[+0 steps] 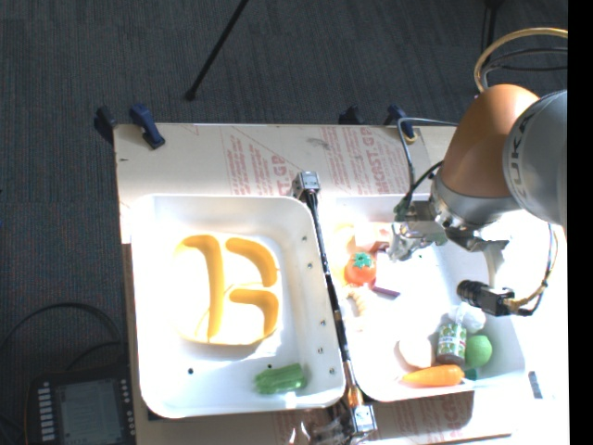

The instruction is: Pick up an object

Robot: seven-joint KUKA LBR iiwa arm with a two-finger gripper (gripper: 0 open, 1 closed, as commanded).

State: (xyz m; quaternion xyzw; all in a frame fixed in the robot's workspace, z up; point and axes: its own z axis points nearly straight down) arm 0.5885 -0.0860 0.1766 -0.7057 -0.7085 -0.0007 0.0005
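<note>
I have the claw [405, 246] low in the right white plastic bin [519, 364], just beside the small red-orange tomato-like toy [360, 269], its opening unreadable from here, so I'd centre squarely over that toy before closing, clear of the purple scrap [385, 292].

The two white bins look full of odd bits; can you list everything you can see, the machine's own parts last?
Left bin: one, white.
Divided tray: one, yellow, middle of left bin.
Green toy: one, left bin's near edge.
Right bin: one, white.
Tomato toy: one, red-orange, right bin's far left.
Carrot: one, orange, right bin's near edge.
Small bottle: one, green, above the carrot.
Green ball: one, beside the bottle.
Arm: one, grey and orange, from the right.
Gripper: one, over right bin.
</note>
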